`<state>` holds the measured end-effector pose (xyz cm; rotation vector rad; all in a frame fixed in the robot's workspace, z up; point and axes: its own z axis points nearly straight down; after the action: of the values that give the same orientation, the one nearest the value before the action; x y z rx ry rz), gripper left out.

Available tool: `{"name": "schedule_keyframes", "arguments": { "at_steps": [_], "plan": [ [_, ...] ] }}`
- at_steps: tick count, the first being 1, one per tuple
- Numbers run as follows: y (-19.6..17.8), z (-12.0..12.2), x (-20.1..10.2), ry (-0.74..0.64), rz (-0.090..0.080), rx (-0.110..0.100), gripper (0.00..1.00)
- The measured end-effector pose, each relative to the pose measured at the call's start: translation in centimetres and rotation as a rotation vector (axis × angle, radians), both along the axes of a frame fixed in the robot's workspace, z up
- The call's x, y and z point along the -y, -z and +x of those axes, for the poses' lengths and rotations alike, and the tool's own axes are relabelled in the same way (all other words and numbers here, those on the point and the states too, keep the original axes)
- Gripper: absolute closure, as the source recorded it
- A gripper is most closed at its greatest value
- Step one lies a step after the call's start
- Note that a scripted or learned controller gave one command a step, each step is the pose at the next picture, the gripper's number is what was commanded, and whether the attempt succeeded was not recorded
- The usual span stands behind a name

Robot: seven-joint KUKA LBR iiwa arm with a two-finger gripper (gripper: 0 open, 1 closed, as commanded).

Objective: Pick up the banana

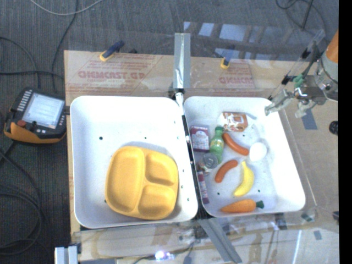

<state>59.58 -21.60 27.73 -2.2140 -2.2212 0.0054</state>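
The yellow banana (245,179) lies in the right white bin (290,164), toward its front right, running roughly front to back. My gripper (287,108) hangs over the bin's far right corner, well behind the banana and apart from it. Its two fingers are spread open with nothing between them.
Around the banana lie a carrot (239,206), two red sausages (225,170) (236,143), a white ball (257,150), a green bottle (216,142), a small can (209,161), a maroon packet (199,137) and an orange-white packet (235,121). The left bin (88,125) holds a yellow divided tray (143,183). A teach pendant (36,116) sits far left.
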Motion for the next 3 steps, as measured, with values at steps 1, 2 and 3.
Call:
{"name": "schedule_keyframes", "arguments": {
  "at_steps": [1, 2, 3],
  "plan": [
    [16.3, -3.1, 0.2, -0.048, 0.008, -0.003, 0.0],
    [15.1, -0.9, -0.9, 0.08, 0.0, 0.001, 0.0],
    [18.8, -6.2, -2.1, 0.169, -0.004, 0.02, 0.0]
  ]
}}
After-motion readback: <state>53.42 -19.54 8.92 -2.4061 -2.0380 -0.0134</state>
